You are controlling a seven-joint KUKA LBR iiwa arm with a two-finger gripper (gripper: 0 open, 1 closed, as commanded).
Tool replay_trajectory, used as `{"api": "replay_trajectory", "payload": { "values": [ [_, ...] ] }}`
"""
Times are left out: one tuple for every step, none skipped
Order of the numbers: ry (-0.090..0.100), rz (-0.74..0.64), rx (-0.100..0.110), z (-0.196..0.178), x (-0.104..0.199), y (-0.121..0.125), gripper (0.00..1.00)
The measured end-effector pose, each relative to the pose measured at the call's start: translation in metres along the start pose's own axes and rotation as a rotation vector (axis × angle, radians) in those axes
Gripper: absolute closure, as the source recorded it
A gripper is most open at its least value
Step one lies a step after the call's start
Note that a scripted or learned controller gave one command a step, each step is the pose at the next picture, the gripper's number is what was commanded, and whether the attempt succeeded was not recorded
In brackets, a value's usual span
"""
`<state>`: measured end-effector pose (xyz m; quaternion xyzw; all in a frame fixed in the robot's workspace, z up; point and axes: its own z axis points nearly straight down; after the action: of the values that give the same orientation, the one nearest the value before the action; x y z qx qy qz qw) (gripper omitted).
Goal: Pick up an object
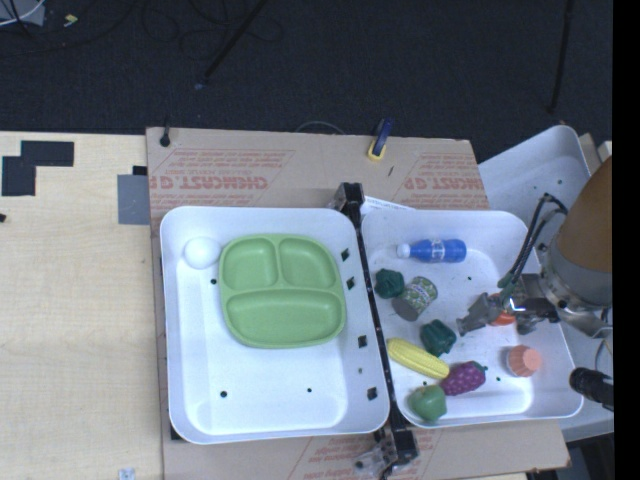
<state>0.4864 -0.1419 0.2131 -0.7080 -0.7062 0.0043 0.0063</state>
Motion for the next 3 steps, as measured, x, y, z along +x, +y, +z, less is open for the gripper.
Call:
{"api": "replay_trajectory", "payload": {
  "values": [
    [-0.003,-0.002,-0.014,-0.006,0.0,0.003,0.0],
    [0.0,-0.004,-0.007,0.057,0.005,0.005,0.0],
    [-0.002,0.001,-0.017,0.105,0.012,0.013,0.0]
  ]
}}
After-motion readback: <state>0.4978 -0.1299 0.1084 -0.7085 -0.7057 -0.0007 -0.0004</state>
